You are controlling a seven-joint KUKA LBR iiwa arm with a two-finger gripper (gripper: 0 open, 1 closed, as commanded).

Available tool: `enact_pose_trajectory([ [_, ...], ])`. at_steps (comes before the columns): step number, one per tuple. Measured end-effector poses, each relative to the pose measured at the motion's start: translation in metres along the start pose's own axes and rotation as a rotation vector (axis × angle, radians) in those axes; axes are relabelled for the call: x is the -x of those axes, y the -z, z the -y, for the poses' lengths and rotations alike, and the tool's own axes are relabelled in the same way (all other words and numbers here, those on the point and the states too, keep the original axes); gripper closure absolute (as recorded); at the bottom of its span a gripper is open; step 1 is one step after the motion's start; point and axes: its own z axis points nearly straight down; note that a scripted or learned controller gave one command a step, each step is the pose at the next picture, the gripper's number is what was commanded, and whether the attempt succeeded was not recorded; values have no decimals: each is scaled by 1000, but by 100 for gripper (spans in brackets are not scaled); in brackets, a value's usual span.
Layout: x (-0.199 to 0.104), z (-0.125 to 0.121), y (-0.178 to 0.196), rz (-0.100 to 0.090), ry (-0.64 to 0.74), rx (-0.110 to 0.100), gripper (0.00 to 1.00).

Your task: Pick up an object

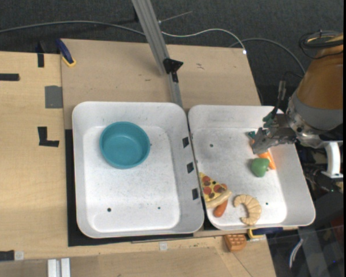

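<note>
reached into the right bin (288,212) near its right edge, gripper (263,145) low over an orange piece (267,156) beside the green ball (259,167). cannot tell the grip's state. nothing visibly lifted; pick left to do.

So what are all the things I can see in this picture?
bins: 2, white, side by side on the bench
bowl: 1, teal, left bin
pizza slice: 1, yellow and red, right bin, near edge
croissant: 1, tan, right bin, near edge
green toy: 1, right bin
orange toy: 1, beside the green one, under the claw
waffle: 1, orange-brown, bench, below right bin
arm: 1, grey and orange, right
claw: 1, dark, over right bin
</note>
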Motion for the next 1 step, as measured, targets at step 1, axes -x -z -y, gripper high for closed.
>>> enact_pose_trajectory([
  [1,0,0,4,-1,-1,-6,100],
])
